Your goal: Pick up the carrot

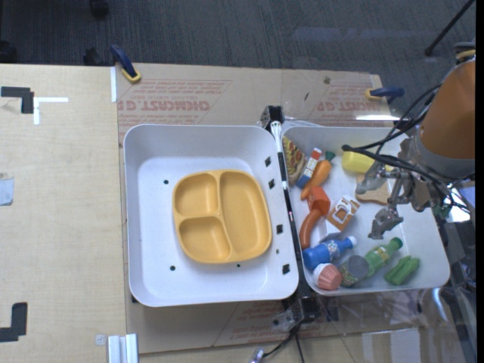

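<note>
Carrot (pixel 320 173) in right bin (pixel 431 271), fingers (pixel 387 221) well apart from it

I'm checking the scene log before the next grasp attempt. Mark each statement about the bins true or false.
1. The yellow divided plate lies in the left bin. True.
2. The carrot lies on the plate. False: it lies in the right bin, near its left wall.
3. The gripper is over the right bin. True.
4. The carrot is between the fingers. False: it lies apart, left of the gripper.
5. The blue bottle stands upright. False: it lies on its side.
</note>
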{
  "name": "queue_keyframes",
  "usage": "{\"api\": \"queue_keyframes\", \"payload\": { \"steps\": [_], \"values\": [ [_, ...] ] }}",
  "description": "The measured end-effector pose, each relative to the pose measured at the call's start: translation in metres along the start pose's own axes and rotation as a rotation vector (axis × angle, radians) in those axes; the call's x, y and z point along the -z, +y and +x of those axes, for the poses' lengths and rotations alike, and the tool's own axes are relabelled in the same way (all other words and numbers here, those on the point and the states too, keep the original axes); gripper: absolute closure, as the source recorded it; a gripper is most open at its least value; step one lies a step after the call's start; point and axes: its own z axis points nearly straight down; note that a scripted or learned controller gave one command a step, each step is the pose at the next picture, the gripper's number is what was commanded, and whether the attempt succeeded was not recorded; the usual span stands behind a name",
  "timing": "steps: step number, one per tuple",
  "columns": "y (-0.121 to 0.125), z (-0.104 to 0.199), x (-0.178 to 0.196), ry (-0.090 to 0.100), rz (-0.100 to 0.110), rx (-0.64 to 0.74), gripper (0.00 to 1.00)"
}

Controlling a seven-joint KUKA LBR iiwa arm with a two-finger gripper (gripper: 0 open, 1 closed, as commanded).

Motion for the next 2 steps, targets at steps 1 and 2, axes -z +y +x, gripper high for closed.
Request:
{"api": "queue_keyframes", "payload": {
  "steps": [1, 2],
  "values": [
    [-0.002, -0.077, 0.098, -0.003, 0.001, -0.224, 0.00],
    [-0.012, -0.109, -0.019, 0.000, 0.001, -0.209, 0.00]
  ]
}}
